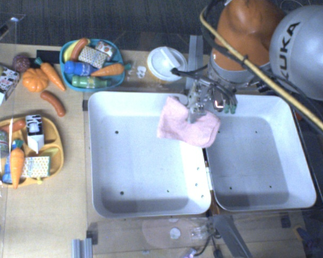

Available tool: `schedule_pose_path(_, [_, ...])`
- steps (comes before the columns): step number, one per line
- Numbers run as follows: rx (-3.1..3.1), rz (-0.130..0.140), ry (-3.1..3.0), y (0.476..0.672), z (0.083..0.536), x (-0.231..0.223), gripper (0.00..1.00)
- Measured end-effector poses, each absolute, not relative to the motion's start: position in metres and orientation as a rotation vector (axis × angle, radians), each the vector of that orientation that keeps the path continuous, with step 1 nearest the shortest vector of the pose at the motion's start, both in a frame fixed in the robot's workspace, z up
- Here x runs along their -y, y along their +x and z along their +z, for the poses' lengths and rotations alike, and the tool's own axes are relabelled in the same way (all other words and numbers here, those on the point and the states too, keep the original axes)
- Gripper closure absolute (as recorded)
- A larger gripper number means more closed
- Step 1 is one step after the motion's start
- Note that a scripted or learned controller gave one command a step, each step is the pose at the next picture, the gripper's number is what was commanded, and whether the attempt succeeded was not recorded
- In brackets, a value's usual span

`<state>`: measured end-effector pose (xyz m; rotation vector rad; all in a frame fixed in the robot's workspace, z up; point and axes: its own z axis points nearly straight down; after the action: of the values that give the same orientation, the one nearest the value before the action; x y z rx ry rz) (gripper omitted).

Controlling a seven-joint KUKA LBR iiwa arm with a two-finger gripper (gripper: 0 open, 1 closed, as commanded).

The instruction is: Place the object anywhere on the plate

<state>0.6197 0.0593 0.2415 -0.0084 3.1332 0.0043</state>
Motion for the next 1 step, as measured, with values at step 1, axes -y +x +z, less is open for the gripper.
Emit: schedule_pose_path(1, [-3.135,0.005,-0.01,0.6368,0.231,-0.1083,1.0])
